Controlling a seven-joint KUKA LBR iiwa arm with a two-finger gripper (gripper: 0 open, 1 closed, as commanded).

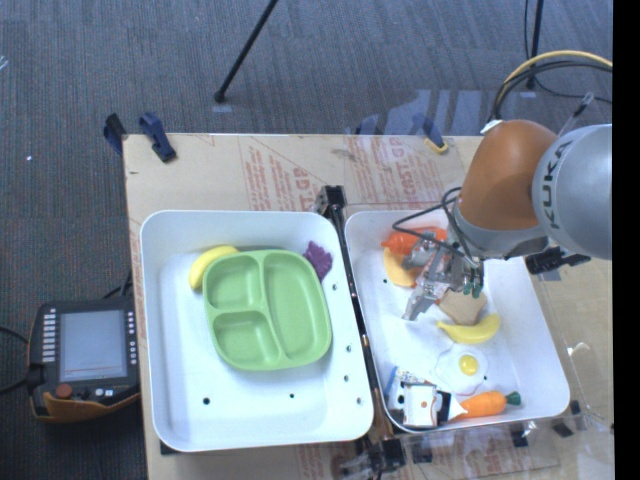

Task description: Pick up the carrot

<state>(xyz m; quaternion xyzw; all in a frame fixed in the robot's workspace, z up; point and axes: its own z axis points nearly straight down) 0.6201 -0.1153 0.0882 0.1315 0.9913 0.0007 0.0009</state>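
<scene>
The carrot (484,404) is orange with a small green top and lies in the right bin (535,298), in its near right corner. It rests flat, apart from everything but a small carton at its left end. My gripper (436,286) hangs over the upper middle of the same bin, well behind the carrot. It sits just left of a tan block (462,308), and nothing of the carrot is near it. The orange-banded wrist (505,183) covers the bin's far right part.
In the right bin a yellow banana (472,330), a fried-egg toy (462,367), a small carton (421,401) and orange and yellow pieces (404,252) surround the gripper. The left bin (165,298) holds a green divided plate (268,309), a yellow banana (211,264) and purple grapes (319,259).
</scene>
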